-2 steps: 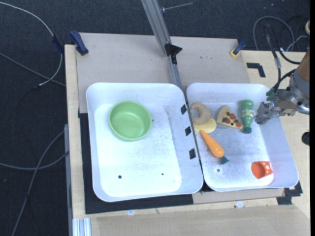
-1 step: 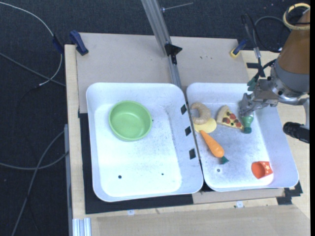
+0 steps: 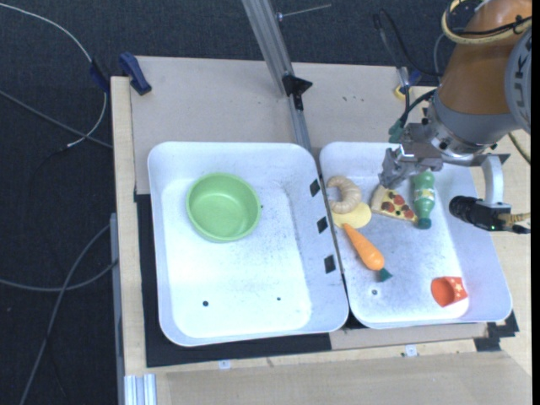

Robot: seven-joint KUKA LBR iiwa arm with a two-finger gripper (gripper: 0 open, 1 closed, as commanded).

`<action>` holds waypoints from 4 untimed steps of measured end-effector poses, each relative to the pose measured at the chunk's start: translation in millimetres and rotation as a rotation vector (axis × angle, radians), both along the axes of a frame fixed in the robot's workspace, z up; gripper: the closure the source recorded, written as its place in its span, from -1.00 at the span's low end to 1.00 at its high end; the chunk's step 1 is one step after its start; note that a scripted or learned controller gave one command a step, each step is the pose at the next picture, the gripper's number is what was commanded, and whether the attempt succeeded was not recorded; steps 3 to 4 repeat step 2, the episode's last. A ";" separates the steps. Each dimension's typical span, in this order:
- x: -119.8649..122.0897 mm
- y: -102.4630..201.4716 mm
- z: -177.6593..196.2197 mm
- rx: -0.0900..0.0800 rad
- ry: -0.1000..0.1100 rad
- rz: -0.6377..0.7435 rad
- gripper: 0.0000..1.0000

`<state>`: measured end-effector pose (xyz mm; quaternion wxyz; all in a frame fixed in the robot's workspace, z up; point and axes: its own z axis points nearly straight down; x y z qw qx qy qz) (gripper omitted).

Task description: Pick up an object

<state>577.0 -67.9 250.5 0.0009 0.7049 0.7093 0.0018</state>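
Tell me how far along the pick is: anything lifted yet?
Done: the gripper is low over the right bin, by the pizza slice and green bottle. In hand: nothing visibly between the fingers; pizza, bottle, bagel, carrot and orange block all lie in the bin. Left: grasp one and lift. The green bowl sits in the left bin.

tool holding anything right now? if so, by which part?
Cannot tell. The tool sits low in the right bin, just above the pizza slice and beside the green bottle; no grip is visible.
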 end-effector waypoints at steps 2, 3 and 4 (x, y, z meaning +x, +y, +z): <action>23.0 111.2 -4.9 0.002 0.002 0.000 1.00; 23.0 111.2 -4.9 0.002 0.002 0.000 1.00; 23.0 111.2 -4.9 0.002 0.002 0.000 1.00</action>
